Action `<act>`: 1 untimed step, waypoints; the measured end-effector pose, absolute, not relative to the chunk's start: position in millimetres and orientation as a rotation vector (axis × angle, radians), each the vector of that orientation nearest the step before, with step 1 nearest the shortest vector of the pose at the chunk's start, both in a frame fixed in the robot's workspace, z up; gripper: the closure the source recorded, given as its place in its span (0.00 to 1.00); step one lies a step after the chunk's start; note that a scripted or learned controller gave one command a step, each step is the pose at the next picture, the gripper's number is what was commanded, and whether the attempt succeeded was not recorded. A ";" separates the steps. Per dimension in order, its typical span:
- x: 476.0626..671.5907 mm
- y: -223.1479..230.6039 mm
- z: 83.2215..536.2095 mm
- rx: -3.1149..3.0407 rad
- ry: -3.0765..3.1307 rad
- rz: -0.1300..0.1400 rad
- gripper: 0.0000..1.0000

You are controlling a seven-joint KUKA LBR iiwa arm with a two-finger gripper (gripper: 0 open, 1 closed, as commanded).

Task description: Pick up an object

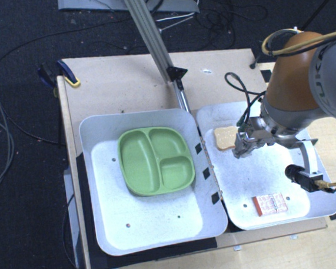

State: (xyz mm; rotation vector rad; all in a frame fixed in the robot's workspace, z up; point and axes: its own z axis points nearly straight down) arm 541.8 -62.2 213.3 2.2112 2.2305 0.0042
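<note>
A tan slice of bread (pixel 224 138) lies near the back left corner of the right bin (pixel 250 185). My gripper (pixel 244 143) hangs just to its right, low over the bin, with its tip touching or overlapping the bread's right edge. A small red and white packet (pixel 270 204) lies flat near the bin's front edge. The grey arm with its orange band (pixel 295 71) reaches in from the right.
A green divided plate (pixel 156 160) sits in the left bin (pixel 117 224). A slanted metal pole (pixel 154 37) crosses the bench behind the bins. Black cables loop above the gripper, and a black fitting (pixel 299 176) juts out over the right bin's right side.
</note>
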 end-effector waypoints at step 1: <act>544.4 -11.1 226.5 2.212 2.230 0.003 1.00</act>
